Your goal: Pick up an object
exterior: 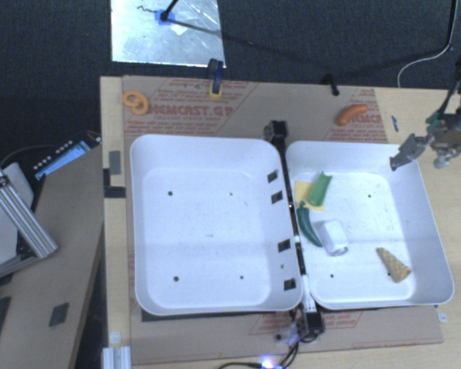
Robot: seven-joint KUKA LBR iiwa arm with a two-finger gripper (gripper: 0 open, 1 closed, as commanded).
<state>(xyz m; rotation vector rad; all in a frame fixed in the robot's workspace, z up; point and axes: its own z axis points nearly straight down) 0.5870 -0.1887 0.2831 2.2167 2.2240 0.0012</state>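
Hovering above the right bin [438, 283] at its far right corner, well apart from the green pepper [309, 228], white cup [334, 237] and cone [394, 264] inside. Gripper [403, 157] carried nothing; finger state could not be told. Approach step; needed descent toward one piece.

sponge [319, 190], cup [334, 237], cone [394, 264] in right bin [430, 229]

Even bright overhead light, soft shadows; glare on foil sheet [167, 20] far up-left of gripper [409, 151]; slightly soft focus.
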